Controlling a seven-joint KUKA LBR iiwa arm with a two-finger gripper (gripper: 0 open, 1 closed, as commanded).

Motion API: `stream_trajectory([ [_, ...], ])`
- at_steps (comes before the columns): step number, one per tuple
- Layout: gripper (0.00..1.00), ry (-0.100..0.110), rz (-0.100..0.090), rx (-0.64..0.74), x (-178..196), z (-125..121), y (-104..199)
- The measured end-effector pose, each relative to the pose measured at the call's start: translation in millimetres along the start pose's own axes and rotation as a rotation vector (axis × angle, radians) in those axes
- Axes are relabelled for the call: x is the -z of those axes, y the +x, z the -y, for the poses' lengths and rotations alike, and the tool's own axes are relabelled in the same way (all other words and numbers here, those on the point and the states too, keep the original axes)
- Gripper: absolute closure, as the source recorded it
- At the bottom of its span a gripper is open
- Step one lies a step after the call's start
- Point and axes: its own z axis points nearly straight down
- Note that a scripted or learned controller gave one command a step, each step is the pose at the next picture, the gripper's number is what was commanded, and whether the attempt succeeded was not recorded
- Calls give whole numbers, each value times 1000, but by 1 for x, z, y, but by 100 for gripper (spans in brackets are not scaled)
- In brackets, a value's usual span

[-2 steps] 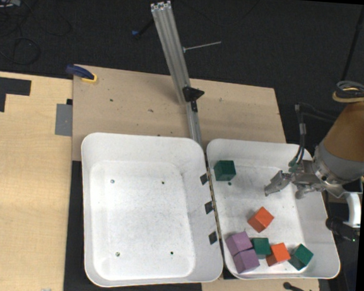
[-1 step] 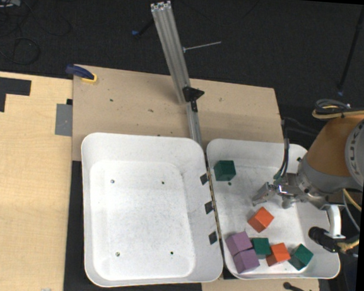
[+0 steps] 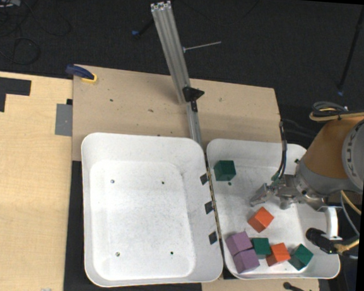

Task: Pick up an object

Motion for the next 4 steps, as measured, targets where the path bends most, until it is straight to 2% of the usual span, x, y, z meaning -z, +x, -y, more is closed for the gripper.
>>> stream_trajectory([
  [1, 100, 1, -1, -5, 10, 0, -1],
  [2, 100, -6, 2, 5, 64, -11, -1],
  [4, 100, -6, 2, 6, 156, -11, -8],
])
